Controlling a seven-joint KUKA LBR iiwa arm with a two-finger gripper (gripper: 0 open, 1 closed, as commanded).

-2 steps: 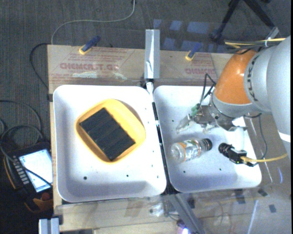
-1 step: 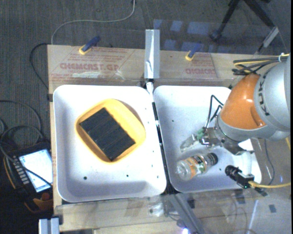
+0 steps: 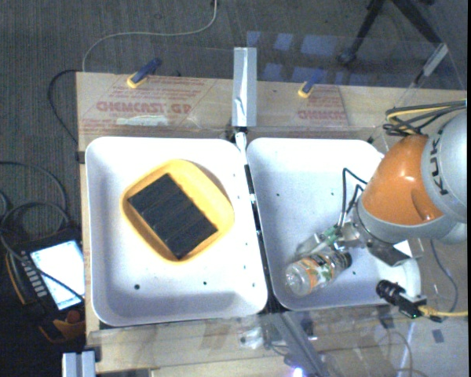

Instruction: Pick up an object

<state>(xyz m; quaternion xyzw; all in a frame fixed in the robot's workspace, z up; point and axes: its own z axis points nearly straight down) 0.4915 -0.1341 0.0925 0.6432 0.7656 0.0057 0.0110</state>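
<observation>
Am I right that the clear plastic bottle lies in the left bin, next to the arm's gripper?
Not quite: the camera view shows the bottle lying in the right bin, next to the gripper. The left bin holds a yellow dish.

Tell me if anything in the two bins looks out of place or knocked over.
A clear plastic bottle lies on its side in the right bin, beside the arm's wrist. The yellow dish with a dark pad sits askew in the left bin.
</observation>
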